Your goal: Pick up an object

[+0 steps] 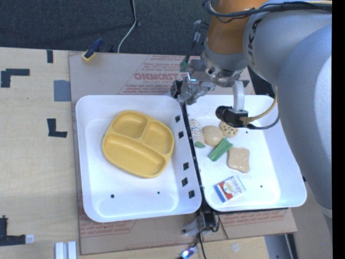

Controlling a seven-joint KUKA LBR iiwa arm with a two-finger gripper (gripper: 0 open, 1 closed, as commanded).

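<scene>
Looking down from the fixed camera view, two white bins sit side by side on a desk. The arm's fingers (188,89) hang above the far end of the divider between the bins; whether they are open or closed cannot be told, and nothing is seen held in them. The objects to pick lie nearer and to the right, in the right bin (280,166): a pale rounded piece (212,135), a green block (220,150) lying diagonally just beside it, a tan toast-like slab (239,159), and a small printed packet (230,188) nearest the viewer. A yellow divided tray (138,143) rests in the left bin (91,144).
</scene>
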